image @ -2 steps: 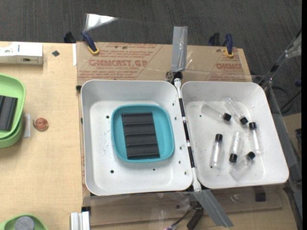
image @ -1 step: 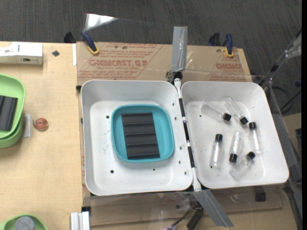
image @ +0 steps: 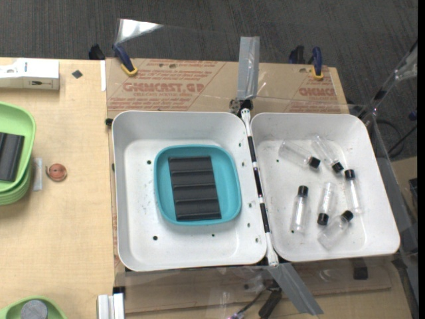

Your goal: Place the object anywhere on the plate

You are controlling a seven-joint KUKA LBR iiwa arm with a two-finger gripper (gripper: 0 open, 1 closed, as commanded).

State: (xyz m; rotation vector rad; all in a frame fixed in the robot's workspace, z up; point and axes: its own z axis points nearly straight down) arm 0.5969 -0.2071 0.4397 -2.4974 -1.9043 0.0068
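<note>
End effector state cannot be told from this look at the counter [image: 66,244], and nor can what it may be holding. The little clear tubes [image: 300,208] with black caps all lie loose in the right bin [image: 372,238], some side by side and some apart. The blue plate [image: 229,178] sits in the middle of the left bin [image: 133,244], with a dark ridged pad [image: 196,188] lying flat on it. No tube is on the plate, so the job looks not yet begun: one tube has to be picked up, carried over the wall between the bins, and set down on the plate. The bins rest on brown cardboard [image: 172,85] held by two clamps [image: 125,62]. To the left, on the pale wood, are a green dish [image: 20,185], a small white box [image: 26,75] and a tiny orange disc [image: 56,172]. Dark carpet [image: 199,5] lies behind.
</note>
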